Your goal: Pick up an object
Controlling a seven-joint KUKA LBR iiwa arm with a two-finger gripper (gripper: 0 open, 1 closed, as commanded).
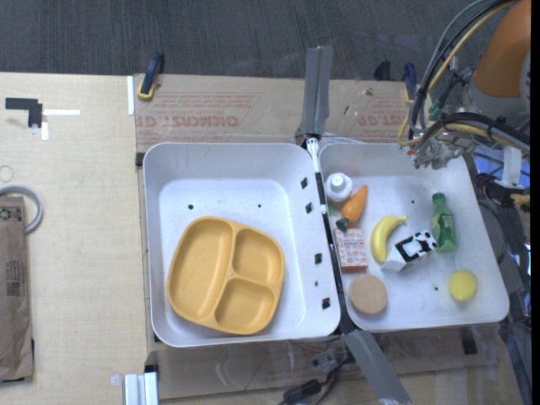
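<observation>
The right bin (396, 171) holds several small items: a white bottle (339, 184), a carrot (355, 202), a banana (386, 236), a red box (350, 250), a black-and-white cow toy (413, 249), a green bottle (442, 223), a yellow lemon (461, 285) and a round tan disc (368, 294). My gripper (432, 155) hangs over the bin's far right corner, above and behind the green bottle, apart from every item. Cables and the wrist cover much of it.
A yellow divided plate (226, 274) lies in the left bin (211, 163). A grey divider post (316, 87) stands between the bins at the back. Brown paper packaging (13, 285) lies at the bench's left edge.
</observation>
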